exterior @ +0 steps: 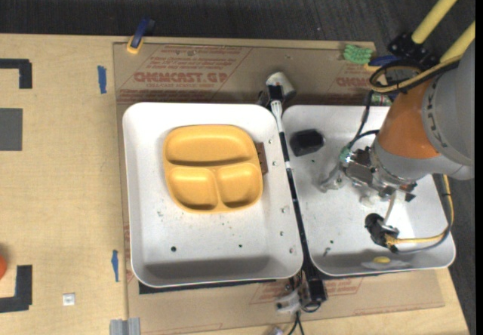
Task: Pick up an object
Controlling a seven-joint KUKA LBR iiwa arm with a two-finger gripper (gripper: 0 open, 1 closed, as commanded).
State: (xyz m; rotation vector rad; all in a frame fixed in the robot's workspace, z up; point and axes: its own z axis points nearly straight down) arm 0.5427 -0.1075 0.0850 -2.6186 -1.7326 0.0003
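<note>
Gripper [332, 179] low in right bin [423, 254]; board [181, 73] reads "CHEMCAST GP".

arm [445, 122]: cut by right edge | tool [332, 179]: fingers blurred

Red lettering reading "CHEMCAST GP" is printed on the brown sheet [189, 69] just behind the left bin [143, 198]; smaller print above it cannot be read.
</note>
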